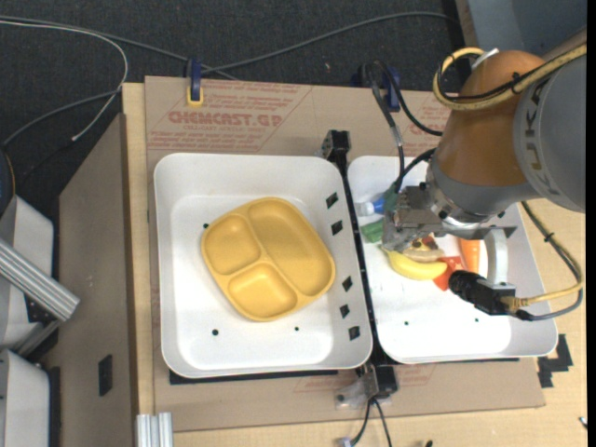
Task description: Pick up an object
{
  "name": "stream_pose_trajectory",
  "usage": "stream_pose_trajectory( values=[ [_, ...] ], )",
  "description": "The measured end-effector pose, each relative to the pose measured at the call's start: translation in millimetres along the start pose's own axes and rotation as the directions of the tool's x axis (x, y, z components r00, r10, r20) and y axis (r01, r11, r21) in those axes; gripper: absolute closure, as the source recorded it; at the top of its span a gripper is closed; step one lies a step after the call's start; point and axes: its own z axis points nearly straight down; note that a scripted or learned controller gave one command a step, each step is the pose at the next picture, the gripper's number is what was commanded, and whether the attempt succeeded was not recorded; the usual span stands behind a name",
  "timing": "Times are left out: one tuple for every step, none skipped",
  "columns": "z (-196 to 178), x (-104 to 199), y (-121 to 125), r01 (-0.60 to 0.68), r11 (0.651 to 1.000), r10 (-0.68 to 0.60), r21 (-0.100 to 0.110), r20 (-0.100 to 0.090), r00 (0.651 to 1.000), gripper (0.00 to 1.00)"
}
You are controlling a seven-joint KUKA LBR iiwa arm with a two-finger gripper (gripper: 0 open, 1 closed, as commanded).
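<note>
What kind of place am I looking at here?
Probably a robotics lab test bench: a robot arm reaches over two white bins, one holding a yellow tray, with loose cables around.

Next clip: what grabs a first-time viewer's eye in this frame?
First the yellow divided plate, lying alone in the left bin. Then the grey and orange arm, reaching in from the right and hanging low over the right bin, where its gripper sits above a small cluster of toys: a yellow banana, an orange piece and something green by the divider.
</note>
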Motion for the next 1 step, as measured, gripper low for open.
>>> stream_pose_trajectory(
  values=[
    [10.7, 52.6, 9.0, -0.002, 1.000, 0.002, 0.001, 0.001, 1.000, 1.00]
  ],
)
